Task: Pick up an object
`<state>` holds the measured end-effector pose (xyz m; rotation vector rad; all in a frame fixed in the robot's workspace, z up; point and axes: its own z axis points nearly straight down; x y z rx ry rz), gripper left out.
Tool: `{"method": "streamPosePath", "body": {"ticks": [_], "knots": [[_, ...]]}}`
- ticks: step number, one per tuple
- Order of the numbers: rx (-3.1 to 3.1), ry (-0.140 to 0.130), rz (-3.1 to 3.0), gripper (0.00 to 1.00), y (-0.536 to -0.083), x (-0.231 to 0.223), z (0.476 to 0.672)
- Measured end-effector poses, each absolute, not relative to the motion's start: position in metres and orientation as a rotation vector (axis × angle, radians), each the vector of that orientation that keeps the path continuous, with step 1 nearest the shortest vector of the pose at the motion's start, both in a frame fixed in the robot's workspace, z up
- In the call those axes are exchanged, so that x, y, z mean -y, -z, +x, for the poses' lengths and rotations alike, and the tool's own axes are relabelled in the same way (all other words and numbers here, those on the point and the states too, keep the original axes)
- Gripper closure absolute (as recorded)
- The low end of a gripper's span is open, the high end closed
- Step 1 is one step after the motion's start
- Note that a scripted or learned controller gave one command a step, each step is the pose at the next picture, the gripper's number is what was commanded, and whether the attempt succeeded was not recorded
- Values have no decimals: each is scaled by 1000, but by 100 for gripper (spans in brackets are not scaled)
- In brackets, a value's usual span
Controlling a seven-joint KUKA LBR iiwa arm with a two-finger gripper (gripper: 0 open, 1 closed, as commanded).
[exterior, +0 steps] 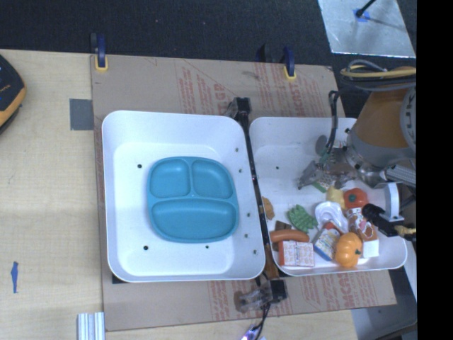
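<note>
The right white bin (283,144) holds several toy foods along its near side: an orange fruit (347,250), a red tomato (355,198), a green piece (302,217), a red sausage (294,237), a white and red box (298,255) and a small white cup (328,211). My gripper (317,173) hangs over the middle of this bin, just behind the pile, reaching in from the right. Its fingers look open, with nothing between them. A yellowish piece (335,192) lies right beside it.
The left white bin (120,140) holds a blue divided plate (192,198). A black divider bar (249,154) runs between the bins. The arm's grey and orange body (382,126) covers the right bin's far right corner. Clamps (288,61) hold the cardboard base.
</note>
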<state>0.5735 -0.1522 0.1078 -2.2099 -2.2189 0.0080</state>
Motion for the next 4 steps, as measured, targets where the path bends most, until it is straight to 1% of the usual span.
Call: {"method": "streamPosePath", "body": {"ticks": [1, 2, 3, 4], "knots": [[2213, -22, -2209, 0, -93, 192, 647], [2211, -22, -2211, 0, -108, 163, 652], [2236, 5, -2227, 0, -97, 143, 609], [2238, 8, -2224, 0, -98, 148, 570]]}}
